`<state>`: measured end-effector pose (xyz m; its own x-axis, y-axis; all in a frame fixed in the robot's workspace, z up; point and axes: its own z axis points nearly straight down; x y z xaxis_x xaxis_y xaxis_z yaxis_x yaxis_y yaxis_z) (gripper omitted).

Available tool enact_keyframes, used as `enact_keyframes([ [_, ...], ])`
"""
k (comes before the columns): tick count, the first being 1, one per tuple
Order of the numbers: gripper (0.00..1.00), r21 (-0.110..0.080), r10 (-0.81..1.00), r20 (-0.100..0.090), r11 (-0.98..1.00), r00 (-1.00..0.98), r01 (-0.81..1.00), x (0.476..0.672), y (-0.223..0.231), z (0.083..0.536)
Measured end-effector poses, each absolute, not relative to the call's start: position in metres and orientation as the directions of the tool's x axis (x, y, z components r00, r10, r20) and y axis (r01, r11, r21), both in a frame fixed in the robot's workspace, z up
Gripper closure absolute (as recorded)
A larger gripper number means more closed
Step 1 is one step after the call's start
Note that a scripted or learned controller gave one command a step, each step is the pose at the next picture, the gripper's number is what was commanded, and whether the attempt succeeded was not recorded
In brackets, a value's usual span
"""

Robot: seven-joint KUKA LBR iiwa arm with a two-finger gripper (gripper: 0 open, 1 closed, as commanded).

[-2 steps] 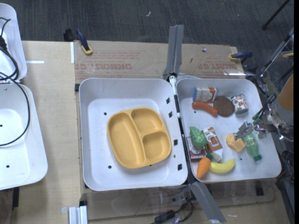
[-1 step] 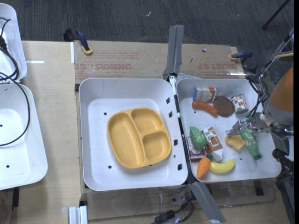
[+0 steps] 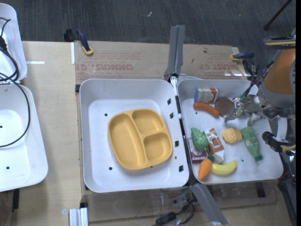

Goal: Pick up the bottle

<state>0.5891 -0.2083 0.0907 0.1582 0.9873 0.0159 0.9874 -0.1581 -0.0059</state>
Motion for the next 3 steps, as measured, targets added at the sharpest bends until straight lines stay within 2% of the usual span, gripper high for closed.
enact_keyframes([
  [1,0.00,-0.004,0.997,0.010,-0.079,0.079,0.997,0.520,-0.209,0.091],
  [2,1.00,-0.002,0.996,0.003,-0.084,0.084,0.996,0.519,-0.212,0.100],
  [3,1.00,-0.002,0.991,-0.001,-0.132,0.132,0.991,0.561,-0.157,0.172],
])
